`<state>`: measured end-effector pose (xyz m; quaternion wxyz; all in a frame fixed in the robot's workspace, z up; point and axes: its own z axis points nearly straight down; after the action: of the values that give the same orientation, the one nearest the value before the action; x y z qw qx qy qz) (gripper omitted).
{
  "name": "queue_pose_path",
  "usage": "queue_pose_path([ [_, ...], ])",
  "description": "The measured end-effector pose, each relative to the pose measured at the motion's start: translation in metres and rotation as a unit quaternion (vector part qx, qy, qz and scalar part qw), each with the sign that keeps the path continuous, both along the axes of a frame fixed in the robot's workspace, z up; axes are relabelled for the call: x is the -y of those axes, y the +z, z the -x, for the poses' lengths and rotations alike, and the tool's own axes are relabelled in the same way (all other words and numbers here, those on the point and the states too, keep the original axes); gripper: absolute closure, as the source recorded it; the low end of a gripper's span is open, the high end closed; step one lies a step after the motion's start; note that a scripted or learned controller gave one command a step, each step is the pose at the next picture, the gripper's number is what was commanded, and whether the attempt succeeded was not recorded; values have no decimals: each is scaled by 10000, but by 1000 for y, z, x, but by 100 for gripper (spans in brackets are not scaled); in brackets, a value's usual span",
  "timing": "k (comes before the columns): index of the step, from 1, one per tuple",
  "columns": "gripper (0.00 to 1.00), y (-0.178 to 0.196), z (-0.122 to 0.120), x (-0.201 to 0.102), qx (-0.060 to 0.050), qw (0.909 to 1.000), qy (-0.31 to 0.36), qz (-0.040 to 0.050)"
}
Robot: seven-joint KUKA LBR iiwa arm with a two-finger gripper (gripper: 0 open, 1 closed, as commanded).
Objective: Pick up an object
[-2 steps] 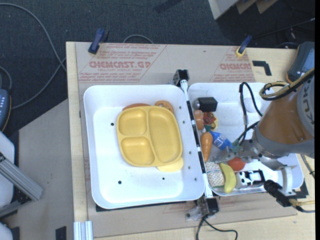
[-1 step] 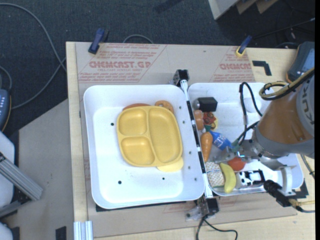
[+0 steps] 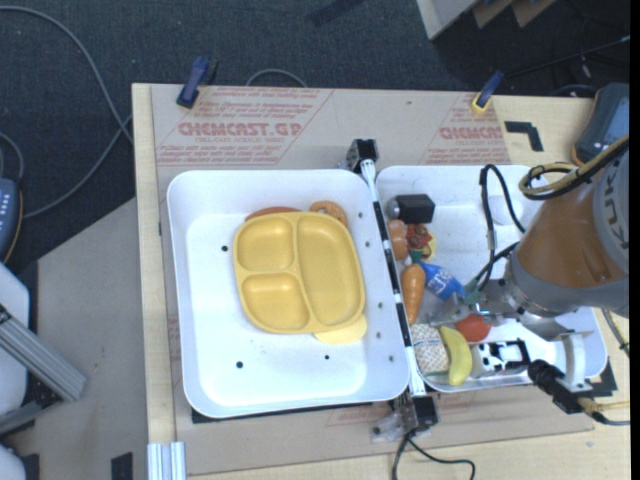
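Claw (image 3: 478, 318) sits low in right bin (image 3: 455, 190), over the toy food pile; can't tell how it's set, arm (image 3: 565, 248) blocks it. Tomato (image 3: 473, 327) right under it, banana (image 3: 456, 354) just beside, carrot (image 3: 412, 292) near divider. Left bin (image 3: 200, 268) has yellow divided plate (image 3: 298, 271).

divided tray (image 3: 300, 272) in left bin (image 3: 200, 298), banana (image 3: 457, 354) and carrot (image 3: 413, 293) in right bin (image 3: 450, 183)

We see a smooth, glossy yellow plastic tray (image 3: 299, 271) in a matt white plastic bin (image 3: 200, 368); the bench (image 3: 150, 268) looks like bare wood.
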<state>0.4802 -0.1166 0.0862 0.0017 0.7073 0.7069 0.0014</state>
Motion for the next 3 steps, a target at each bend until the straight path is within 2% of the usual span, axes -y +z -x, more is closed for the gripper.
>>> queue_pose_path([
  [3, 0, 0, 0, 0, 1, 10000, 1, -2],
])
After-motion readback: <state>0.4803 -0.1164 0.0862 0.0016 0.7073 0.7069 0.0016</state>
